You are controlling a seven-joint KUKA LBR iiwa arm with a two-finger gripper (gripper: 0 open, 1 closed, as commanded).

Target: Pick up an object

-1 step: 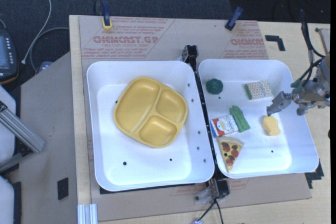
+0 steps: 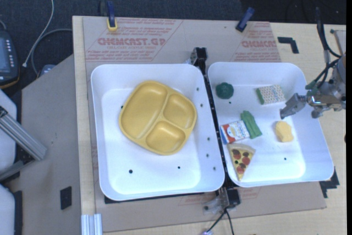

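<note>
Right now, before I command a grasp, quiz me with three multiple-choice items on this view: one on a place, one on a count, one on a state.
1. Where does the yellow plate lie?
A. left bin
B. right bin
C. bare bench

2. How many items lie in the right bin?
A. three
B. six
C. nine

3. The gripper is
A. holding the plate
B. holding the pizza slice
C. holding nothing

Answers: 1 A, the plate fills the left bin. 2 B, six small items lie there. 3 C, nothing sits between its fingers.

yellow divided plate (image 2: 158,124) in left bin (image 2: 104,135), toy foods in right bin (image 2: 297,170), jaws (image 2: 300,105) at R edge
</note>
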